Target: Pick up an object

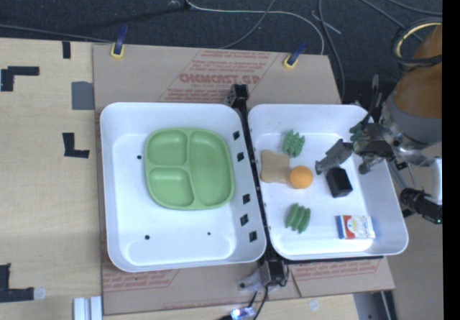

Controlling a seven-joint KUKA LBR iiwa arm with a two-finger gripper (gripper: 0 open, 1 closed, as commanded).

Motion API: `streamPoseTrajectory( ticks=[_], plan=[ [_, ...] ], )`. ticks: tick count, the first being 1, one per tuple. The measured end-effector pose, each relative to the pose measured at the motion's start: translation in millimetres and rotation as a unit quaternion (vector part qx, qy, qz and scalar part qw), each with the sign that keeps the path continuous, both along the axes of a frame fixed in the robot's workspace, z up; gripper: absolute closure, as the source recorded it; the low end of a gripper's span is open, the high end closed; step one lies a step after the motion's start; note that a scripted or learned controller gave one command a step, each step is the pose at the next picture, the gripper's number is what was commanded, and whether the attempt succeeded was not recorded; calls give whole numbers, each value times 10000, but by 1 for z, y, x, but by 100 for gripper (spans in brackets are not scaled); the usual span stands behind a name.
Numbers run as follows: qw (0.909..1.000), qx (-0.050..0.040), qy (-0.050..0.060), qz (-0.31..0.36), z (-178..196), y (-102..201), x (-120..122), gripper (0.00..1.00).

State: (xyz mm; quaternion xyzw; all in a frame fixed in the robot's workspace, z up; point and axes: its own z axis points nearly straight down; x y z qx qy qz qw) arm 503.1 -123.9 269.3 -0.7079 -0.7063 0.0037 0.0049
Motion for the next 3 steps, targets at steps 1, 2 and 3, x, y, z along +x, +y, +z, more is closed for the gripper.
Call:
streamPoseTrajectory(
  ticks=[1, 2, 3],
  plan=[
    [10000, -8, -54, 18, 5, 0, 2, 0],
    [10000, -7, -34, 13, -39, 5, 0, 0],
    [10000, -5, -36, 13, -93, 13, -8, 0]
  ],
)
